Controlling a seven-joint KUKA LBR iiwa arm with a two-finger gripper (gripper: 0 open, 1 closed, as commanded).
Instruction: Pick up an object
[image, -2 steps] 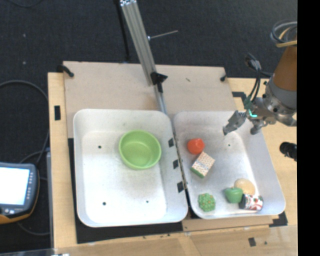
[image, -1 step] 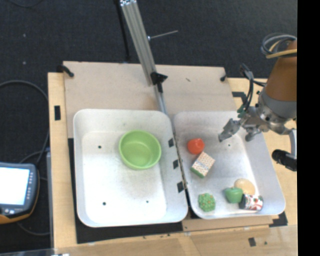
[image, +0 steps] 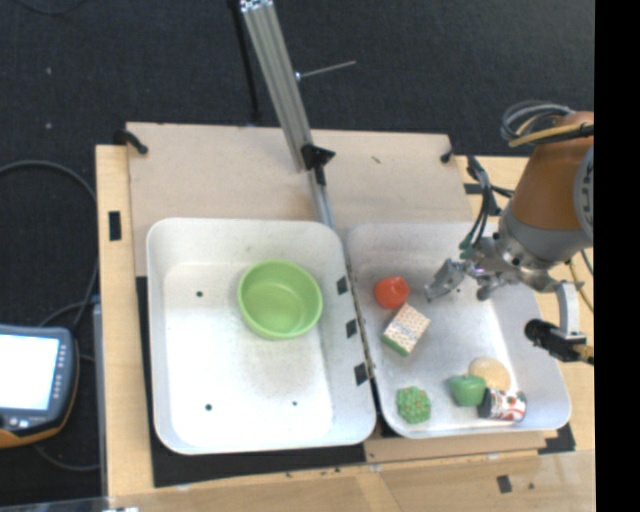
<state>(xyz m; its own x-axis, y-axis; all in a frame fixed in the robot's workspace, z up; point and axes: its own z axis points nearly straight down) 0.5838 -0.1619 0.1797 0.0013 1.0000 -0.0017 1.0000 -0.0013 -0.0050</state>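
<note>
In the right bin (image: 530, 375) lie a red ball (image: 392, 292), a checkered cream-and-green block (image: 405, 330), a bumpy green lump (image: 413, 403), a smooth green piece (image: 466, 389), a tan round piece (image: 489, 370) and a small red-white-black item (image: 504, 405). My gripper (image: 462, 287) hangs over the upper part of this bin, to the right of the red ball and apart from it. It is open, with nothing between its fingers.
A light green bowl (image: 280, 299) sits in the left bin (image: 190, 400). A slanted metal pole (image: 285, 90) rises from between the bins at the back. A handheld screen (image: 30, 380) lies off the bench at the left.
</note>
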